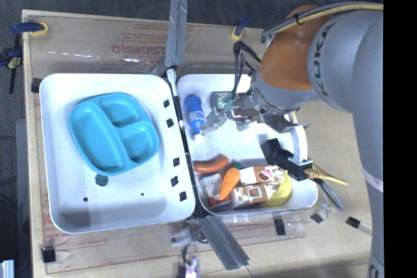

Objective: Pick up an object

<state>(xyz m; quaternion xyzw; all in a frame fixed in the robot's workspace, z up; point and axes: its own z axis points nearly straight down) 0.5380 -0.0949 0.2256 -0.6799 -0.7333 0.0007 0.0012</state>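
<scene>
In the right bin (207, 83) a blue bottle (193, 112) with a white cap lies against the left wall. My gripper (219, 114) hangs over the middle of this bin, just right of the bottle, with a small greenish thing (225, 99) at its upper side. Along the bin's near edge lie a red sausage (210, 165), an orange carrot (228, 182), a printed carton (255, 187) and a yellow banana (284, 191). I see nothing held between the fingers.
The left bin (55, 208) holds a blue divided tray (116, 132) and a small dark object (101, 180) beside it. A divider wall with black clips (176, 140) separates the bins. The arm's grey body covers the right bin's far right side.
</scene>
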